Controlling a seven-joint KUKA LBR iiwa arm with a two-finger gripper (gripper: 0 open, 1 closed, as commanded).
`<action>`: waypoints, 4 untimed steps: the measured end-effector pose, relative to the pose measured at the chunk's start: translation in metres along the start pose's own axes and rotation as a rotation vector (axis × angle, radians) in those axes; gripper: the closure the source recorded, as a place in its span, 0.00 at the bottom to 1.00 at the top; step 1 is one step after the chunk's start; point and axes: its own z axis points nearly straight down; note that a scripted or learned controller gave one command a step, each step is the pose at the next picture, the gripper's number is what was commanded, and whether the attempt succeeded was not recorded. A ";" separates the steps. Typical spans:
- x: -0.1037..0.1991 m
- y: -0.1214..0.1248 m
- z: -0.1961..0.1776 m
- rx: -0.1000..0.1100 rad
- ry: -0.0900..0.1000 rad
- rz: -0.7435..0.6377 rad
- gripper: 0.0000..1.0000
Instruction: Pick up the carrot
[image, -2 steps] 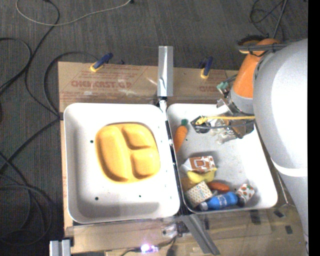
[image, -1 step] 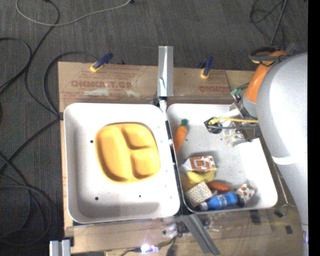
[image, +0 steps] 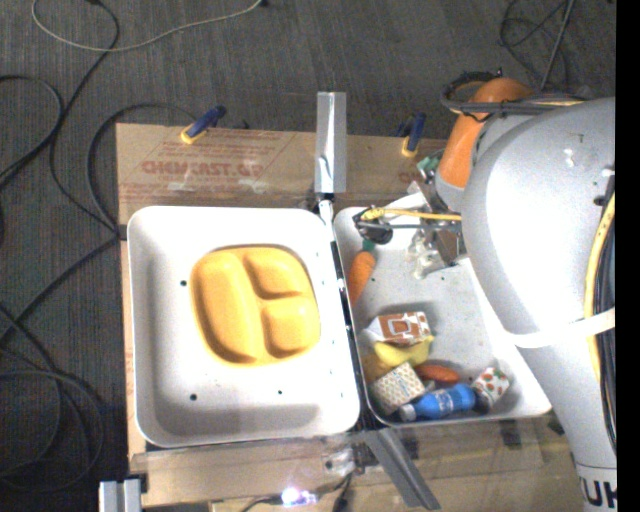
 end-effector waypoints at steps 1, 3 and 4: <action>0.012 0.005 -0.021 0.001 0.002 0.015 1.00; -0.012 0.110 -0.026 -0.004 -0.001 -0.341 1.00; -0.029 0.122 0.024 -0.001 -0.001 0.012 1.00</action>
